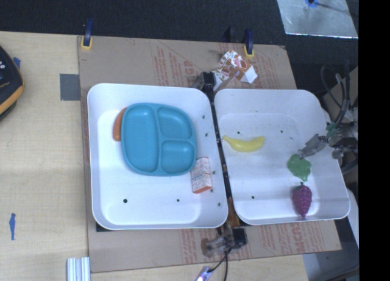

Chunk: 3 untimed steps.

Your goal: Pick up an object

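Purple grapes (301,199) are noted in the right bin (274,216), below a green item (298,166). Gripper (312,146) is seen just above that item; jaw state cannot be told.

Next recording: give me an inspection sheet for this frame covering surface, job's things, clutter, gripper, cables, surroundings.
Surface: cardboard sheet on a wooden bench, bearing left bin and right bin.
Job's things: banana, green item and purple grapes in right bin; blue divided plate, small packet in left bin.
Clutter: wrapper behind the bins.
Gripper: gripper at right bin's right side, above the green item.
Cables: cable at front edge.
Surroundings: dark floor.
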{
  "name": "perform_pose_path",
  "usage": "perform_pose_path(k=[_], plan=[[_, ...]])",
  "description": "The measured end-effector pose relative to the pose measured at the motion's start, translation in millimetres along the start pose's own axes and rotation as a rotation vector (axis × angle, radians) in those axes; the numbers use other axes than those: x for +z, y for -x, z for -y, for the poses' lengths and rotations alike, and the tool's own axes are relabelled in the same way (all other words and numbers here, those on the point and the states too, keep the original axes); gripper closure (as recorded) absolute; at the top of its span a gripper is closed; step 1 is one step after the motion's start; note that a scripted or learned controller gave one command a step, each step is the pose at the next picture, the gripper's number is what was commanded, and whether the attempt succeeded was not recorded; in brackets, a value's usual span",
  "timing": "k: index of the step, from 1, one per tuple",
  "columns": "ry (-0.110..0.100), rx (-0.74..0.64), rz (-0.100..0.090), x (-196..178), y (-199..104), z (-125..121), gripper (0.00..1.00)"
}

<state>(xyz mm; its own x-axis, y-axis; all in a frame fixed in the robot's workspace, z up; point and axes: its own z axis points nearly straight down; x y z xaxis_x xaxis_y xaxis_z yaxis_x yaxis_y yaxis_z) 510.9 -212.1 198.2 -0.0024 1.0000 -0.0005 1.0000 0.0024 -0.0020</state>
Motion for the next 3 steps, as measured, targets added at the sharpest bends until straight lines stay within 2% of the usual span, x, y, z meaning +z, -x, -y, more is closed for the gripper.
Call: perform_pose_path(k=[1,2,3], plan=[[0.002,-0.003,0.002,106.4,-0.6,-16.4,0.0],[0.0,-0.004,0.002,96.3,0.2,-16.3,1.0],[-0.001,-0.005,0.002,86.3,0.9,-16.2,1.0]])
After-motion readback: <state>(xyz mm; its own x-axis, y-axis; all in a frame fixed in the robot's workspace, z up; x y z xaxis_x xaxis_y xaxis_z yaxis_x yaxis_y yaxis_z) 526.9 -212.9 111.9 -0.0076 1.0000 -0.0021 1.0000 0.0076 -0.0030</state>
